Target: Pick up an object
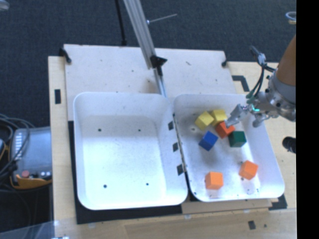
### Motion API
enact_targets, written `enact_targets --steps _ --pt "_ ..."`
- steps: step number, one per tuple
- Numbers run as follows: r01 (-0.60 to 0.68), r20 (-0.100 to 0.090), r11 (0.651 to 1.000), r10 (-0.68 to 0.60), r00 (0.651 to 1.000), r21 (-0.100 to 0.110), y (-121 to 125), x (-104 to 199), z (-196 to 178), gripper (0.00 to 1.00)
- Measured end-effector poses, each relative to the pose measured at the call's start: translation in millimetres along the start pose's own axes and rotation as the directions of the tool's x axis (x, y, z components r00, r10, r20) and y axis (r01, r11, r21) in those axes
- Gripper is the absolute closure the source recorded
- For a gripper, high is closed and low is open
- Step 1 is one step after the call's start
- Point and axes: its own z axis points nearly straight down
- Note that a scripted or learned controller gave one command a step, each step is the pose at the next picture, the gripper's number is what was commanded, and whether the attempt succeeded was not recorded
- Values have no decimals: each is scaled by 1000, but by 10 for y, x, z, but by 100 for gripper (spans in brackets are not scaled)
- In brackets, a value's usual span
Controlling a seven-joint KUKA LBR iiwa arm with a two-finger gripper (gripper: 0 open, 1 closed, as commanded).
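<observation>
The hand (233, 117) hangs over the right bin (269, 148), a finger tip touching or just above the red block (223, 130) at its seven o'clock, green block (237, 139) at five; I cannot tell whether the hand is apart or together.

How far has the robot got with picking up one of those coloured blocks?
Nothing looks picked up yet: the blocks all lie in the right bin. The gripper is low among them, right at the red-orange block, beside the green block and two yellow blocks. Whether it has a grip cannot be told from here. Grasping and lifting a block clear are left.
</observation>
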Motion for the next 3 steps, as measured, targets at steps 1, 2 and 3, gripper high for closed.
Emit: enact_targets --steps 1,2,3 --pt "-3 1 1000 3 1000 5 10 -64 438 0" --pt "-3 0 1000 3 1000 6 -56 14 982 0" --pt "-4 0 1000 4 1000 6 -38 7 1409 0"
